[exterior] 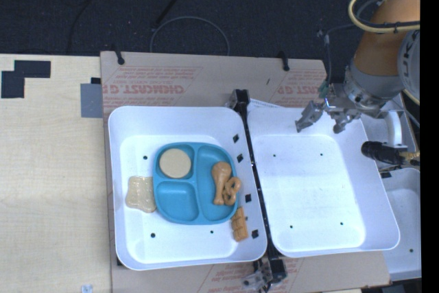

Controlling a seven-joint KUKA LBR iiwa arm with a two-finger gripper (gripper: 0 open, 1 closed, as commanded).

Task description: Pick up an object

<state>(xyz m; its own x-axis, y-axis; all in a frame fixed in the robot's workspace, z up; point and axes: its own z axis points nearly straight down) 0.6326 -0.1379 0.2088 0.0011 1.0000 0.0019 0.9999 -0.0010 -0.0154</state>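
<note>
Several food toys lie in left bin [130,147]; pretzel [225,183] looks light, stiff, grab mid-loop. My gripper [328,117] hangs released at 2 o'clock.

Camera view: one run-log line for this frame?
gripper: open, above right bin far edge | holding: nothing | blue tray in left bin, round piece on it

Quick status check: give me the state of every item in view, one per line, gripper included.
Gripper: open, holding nothing, above the far edge of the right bin.
Blue tray: flat in the left bin.
Round cracker: in the tray's far-left compartment.
Pretzel: in the tray's right compartment.
Pale toast piece: on the bin floor, touching the tray's left edge.
Small brown piece: on the bin floor, by the tray's near-right corner.
</note>
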